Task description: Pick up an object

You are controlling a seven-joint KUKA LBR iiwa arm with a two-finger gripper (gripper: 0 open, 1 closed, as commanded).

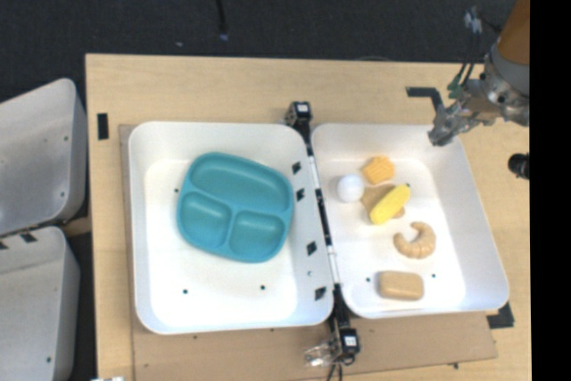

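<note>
We see the gripper (pixel 441 135) over the far right corner of the right bin (pixel 477 232), reaching in from the right; whether it is spread or pressed together we cannot tell, and nothing shows in it. The objects lie in that bin, apart from the gripper, toward us and to its left. Nearest it is an orange piece (pixel 379 169), then a white ball (pixel 350 187) touching or just beside a corn cob (pixel 390 203). Nearer us lie a croissant (pixel 416 240) and a tan block (pixel 400 285). The left bin (pixel 152 281) holds a teal tray (pixel 235 206)
</note>
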